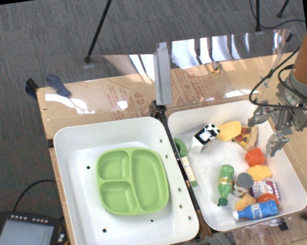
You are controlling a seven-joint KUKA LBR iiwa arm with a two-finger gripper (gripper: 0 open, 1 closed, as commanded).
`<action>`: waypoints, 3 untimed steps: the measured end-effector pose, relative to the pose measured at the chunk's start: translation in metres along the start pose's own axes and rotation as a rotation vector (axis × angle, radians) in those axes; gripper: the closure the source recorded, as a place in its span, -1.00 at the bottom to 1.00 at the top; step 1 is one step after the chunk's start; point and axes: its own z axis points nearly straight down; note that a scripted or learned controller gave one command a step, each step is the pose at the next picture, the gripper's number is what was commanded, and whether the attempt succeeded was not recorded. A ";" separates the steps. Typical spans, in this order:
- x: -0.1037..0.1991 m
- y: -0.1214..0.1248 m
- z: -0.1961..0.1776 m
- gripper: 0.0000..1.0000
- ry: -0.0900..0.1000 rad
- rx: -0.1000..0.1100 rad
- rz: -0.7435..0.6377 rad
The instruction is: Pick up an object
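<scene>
Grey carpet surrounds a wooden bench (110,100) bearing two white bins. The left bin (67,155) holds a green divided plate (132,180). The right bin (290,175), at the frame's right, holds a cluster of toys: a black-and-white cow (207,135) and a yellow piece (229,130) near its upper middle, a green bottle (225,183), an orange piece (255,157) and a blue bottle (257,211) toward the lower right. The gripper (268,133) hangs over the bin's upper right, fingers spread open, nothing between them.
</scene>
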 end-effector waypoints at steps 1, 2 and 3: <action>0.010 0.023 0.140 -1.00 0.002 -0.001 -0.097; 0.070 0.090 0.137 -1.00 -0.005 0.004 -0.045; 0.001 0.116 0.139 -1.00 -0.001 0.000 -0.197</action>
